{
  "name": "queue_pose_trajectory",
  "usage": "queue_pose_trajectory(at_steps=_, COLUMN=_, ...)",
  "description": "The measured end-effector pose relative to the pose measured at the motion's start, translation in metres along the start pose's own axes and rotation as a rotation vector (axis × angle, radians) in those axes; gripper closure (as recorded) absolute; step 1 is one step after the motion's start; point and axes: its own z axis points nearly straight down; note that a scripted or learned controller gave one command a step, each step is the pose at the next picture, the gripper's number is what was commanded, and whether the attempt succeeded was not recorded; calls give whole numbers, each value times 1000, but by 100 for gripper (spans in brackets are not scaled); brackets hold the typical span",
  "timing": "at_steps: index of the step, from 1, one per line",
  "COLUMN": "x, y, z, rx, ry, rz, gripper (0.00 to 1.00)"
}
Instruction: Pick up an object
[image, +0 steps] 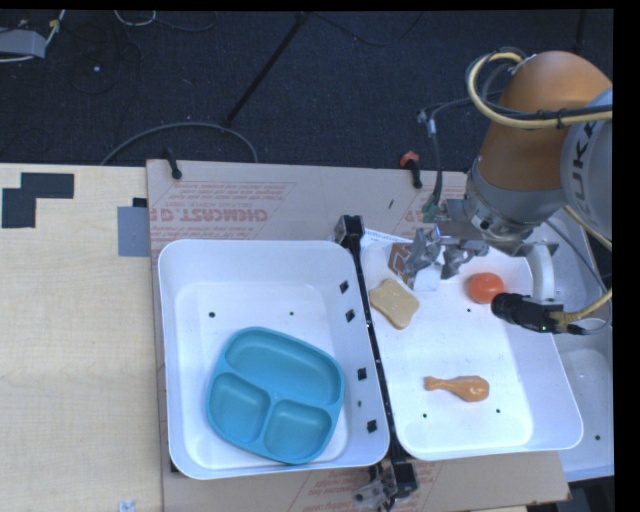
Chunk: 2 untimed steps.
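Starting at the left, the counter (70, 350) shows pale bare wood, and next to it sits the left bin (180, 300), which carries a blue divided plate (275, 393) lying flat toward its near side. Right of the divider between the bins, the right bin (555, 420) holds the candidate objects: a tan bread-like slab (394, 302) just right of the divider, an orange toy drumstick (458, 387) on the bin floor nearer the front, and an orange-red ball (484, 286) toward the bin's far right side. Between the bread-like slab and the ball, the pincer (438, 255) hangs low over the bin's far edge, close to a small brown-and-white packet (408, 261) lying there. Whether its tips are spread or pressed together I cannot tell, since the metal parts blur into the packet and the bin wall. Nothing can be seen caught between them, so the task seems to be in its approach stage, with no object lifted yet. A good next move would likely need the tips centred over one item, perhaps the packet or the slab just beside it, then lowered squarely before closing, as the bin wall nearby leaves little room.
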Motion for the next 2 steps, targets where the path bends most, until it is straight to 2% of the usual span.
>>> queue_pose_trajectory(at_steps=1, x=58, y=-8, z=19, rx=2, ry=0, rz=0, gripper=100)
queue_pose_trajectory(at_steps=2, x=104, y=-8, z=36, rx=3, ry=-1, rz=1, gripper=100)
